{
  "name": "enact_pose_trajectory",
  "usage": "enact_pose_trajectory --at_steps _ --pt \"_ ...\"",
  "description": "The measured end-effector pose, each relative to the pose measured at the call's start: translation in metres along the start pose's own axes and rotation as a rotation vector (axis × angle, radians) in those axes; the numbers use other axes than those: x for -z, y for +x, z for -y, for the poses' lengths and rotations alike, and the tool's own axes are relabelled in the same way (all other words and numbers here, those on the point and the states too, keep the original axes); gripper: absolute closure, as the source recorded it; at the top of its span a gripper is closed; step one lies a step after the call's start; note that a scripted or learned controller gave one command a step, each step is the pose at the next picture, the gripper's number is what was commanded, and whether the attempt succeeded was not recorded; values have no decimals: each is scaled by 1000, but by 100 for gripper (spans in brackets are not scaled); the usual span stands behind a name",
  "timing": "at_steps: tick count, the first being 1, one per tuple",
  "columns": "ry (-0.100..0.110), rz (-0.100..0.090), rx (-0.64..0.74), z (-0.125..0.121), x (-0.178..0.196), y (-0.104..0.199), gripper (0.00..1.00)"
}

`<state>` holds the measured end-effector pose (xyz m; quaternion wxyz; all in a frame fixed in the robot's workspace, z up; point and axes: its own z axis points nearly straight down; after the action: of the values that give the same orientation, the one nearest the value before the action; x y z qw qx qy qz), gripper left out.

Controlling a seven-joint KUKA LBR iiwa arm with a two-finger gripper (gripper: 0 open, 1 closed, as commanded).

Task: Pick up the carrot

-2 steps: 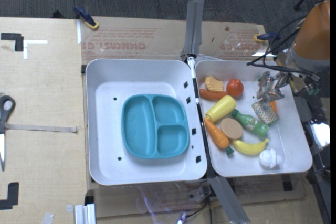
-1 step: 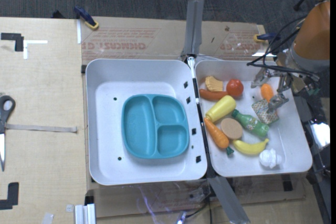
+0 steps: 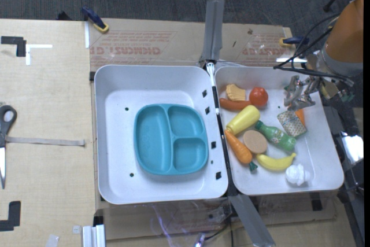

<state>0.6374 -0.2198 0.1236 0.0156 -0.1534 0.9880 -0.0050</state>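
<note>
While the orange toy carrot with its dark green stub (image 3: 239,147) lies flat near the left wall of the right-hand shallow white bin (image 3: 324,181), the task looks barely begun: nothing has lifted it, and the whole grasp is left to do. Nearest the camera in that bin sit a small white crumpled object (image 3: 296,174) and a yellow plastic banana (image 3: 276,161). Just beyond them a round tan disc (image 3: 254,141) touches the carrot's right side, and a green plastic bottle (image 3: 276,136) lies beside the disc. A yellow cylindrical piece (image 3: 243,118) rests just above the carrot's blunt end. Farther back are a long orange-red piece (image 3: 233,105), a tan pastry-like piece (image 3: 235,92) and a red toy tomato (image 3: 258,96). The end effector (image 3: 300,95) hovers over the bin's far right part, well apart from the carrot, above a grey meshed object (image 3: 291,123); whether it is clenched or released I cannot tell. The left-hand bin (image 3: 110,142) holds a teal divided plastic plate (image 3: 171,139).
</note>
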Motion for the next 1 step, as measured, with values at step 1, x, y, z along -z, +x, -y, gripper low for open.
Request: enact_pose_trajectory --at_steps 1 --pt "0 0 0 0 0 0 0"
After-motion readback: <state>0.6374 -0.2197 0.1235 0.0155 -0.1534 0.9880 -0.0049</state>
